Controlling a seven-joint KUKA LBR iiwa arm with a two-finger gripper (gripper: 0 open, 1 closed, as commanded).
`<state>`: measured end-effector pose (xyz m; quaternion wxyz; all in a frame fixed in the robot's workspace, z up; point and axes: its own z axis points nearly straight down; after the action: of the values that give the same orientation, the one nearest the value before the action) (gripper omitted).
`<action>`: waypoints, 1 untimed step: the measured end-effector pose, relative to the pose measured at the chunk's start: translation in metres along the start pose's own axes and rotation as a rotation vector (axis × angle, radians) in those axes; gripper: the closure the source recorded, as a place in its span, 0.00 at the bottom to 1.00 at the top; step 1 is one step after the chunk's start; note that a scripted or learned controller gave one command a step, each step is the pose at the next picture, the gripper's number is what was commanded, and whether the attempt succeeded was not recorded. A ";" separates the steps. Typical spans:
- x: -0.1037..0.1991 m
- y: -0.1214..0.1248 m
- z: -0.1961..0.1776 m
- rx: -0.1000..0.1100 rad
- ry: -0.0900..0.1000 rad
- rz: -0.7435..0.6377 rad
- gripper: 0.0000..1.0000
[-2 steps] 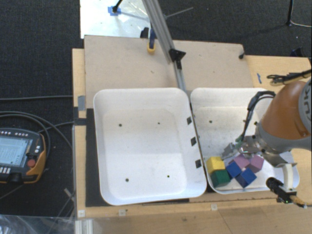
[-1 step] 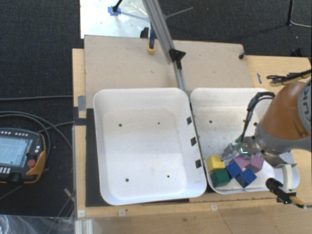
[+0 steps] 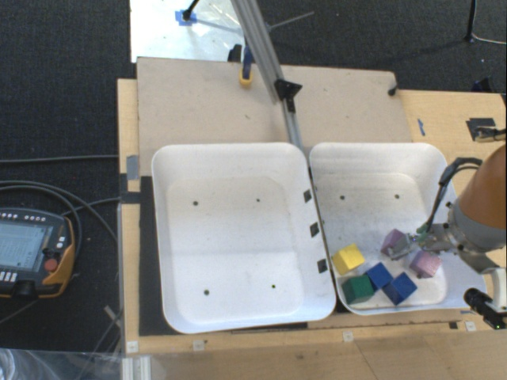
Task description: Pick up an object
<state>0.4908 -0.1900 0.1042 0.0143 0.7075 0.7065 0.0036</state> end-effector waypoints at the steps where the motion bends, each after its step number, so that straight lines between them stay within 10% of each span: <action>1: 0.059 0.050 -0.050 0.016 0.015 -0.014 0.00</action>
<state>0.5393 -0.1308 0.1541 0.0036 0.7027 0.7115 0.0032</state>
